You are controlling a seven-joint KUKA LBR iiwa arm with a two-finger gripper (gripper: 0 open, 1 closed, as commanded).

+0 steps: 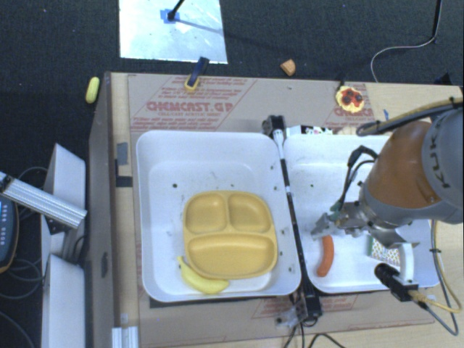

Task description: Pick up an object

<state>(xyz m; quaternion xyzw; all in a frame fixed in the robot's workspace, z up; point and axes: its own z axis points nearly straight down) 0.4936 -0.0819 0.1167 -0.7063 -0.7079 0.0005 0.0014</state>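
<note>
An orange sausage [326, 256] lies in the right bin [319, 169] near its front left corner. My gripper [324, 227] hangs just above the sausage's upper end, reaching in from the right below the arm's orange band [402, 172]. A yellow divided plate [230, 234] sits in the left bin [167, 165], with a banana [199, 280] along its front left edge. A small patterned item [383, 251] shows in the right bin, partly under the arm.
A divider rail [288, 194] runs between the two bins. On the bench behind the bins lie a toy pizza [351, 98] and a blue and yellow tool [194, 75]. An orange piece [288, 67] lies on the dark floor beyond.
</note>
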